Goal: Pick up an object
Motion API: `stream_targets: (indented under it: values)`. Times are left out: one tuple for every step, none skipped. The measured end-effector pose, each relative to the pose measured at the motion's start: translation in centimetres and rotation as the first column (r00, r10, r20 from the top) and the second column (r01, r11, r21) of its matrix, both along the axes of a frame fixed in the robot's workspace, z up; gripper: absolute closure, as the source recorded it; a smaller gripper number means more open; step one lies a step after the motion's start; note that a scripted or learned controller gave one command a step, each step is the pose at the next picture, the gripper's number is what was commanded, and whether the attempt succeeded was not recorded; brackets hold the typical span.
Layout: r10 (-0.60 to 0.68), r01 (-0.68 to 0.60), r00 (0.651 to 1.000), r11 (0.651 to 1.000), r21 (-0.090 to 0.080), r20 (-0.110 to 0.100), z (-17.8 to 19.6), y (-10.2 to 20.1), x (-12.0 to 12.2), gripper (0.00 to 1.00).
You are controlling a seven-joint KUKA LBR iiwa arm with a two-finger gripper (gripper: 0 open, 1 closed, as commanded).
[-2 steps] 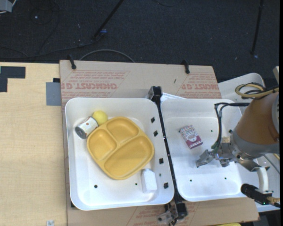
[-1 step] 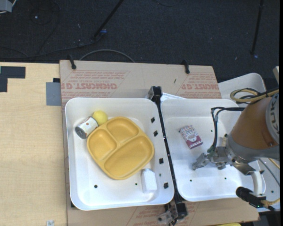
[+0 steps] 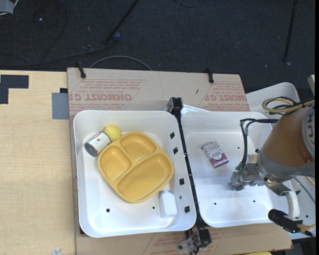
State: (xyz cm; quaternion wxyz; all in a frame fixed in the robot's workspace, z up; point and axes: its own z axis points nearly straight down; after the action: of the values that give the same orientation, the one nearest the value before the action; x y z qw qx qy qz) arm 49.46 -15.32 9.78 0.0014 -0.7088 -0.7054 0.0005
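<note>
The nearest thing for me to pick up is a small flat red-and-white printed packet (image 3: 215,154), lying alone on the floor of the right-hand shallow white plastic bin (image 3: 223,217), toward that bin's left side and rear half; I judge it light, thin and a little crinkly, best pinched across its short sides. My grey two-finger gripper (image 3: 241,179) sits low in the same bin, near the packet's front-right corner but apart from it. Whether it is spread or closed I cannot tell, and nothing shows between its tips.
</note>
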Motion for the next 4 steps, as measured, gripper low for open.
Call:
stream_targets:
  values:
    - [0.006, -0.006, 1.000, 1.000, -0.001, 0.004, 4.7, 0.2, 0.9, 1.00]
    - [0.007, -0.007, 1.000, 1.000, -0.002, 0.005, 9.9, 0.2, 1.0, 1.00]
    - [0.010, -0.010, 1.000, 1.000, 0.001, 0.002, 11.3, 5.2, 2.0, 1.00]
    - [0.010, -0.010, 1.000, 1.000, -0.001, 0.001, 12.4, 10.6, 4.1, 1.00]
